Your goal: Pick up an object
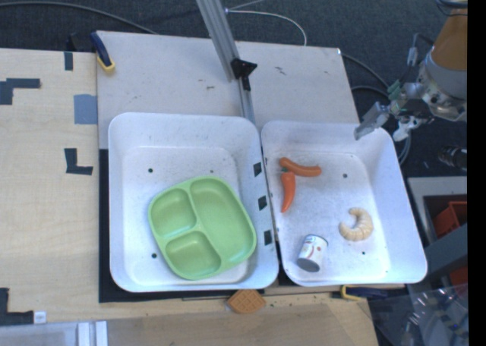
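A green divided plate (201,228) fills the left bin (121,185); the right bin (395,208) holds two orange carrots (292,177), a croissant (357,224) and a small can (311,253); the hand (377,118) hovers at that bin's far right corner, fingers spread, gripping nothing.

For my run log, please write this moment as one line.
gripper: above right bin far corner, holds nothing | right bin: two carrots, croissant, can | left bin: green tray

No legible text on any object
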Controlling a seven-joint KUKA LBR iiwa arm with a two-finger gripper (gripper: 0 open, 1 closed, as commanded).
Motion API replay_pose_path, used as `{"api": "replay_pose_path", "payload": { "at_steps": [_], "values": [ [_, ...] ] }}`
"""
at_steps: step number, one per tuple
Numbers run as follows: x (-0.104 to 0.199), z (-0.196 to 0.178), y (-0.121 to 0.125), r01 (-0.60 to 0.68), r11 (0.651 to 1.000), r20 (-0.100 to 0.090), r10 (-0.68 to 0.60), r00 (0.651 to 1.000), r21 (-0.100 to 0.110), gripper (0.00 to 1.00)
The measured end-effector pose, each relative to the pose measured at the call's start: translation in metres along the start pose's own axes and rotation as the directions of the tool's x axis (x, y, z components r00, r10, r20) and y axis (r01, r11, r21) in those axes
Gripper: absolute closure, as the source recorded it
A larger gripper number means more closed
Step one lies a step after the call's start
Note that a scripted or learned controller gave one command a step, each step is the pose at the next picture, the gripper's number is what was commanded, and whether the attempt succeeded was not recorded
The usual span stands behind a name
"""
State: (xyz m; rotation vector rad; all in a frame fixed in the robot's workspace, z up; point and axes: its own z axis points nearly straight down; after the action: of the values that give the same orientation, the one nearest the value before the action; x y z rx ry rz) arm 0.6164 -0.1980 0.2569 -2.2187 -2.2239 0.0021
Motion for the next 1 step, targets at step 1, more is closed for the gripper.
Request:
{"api": "replay_pose_path", "payload": {
  "at_steps": [1],
  "values": [
    [0.0000, 0.0000, 0.0000, 0.000, 1.000, 0.000, 0.000, 1.000, 0.000, 0.00]
  ]
}}
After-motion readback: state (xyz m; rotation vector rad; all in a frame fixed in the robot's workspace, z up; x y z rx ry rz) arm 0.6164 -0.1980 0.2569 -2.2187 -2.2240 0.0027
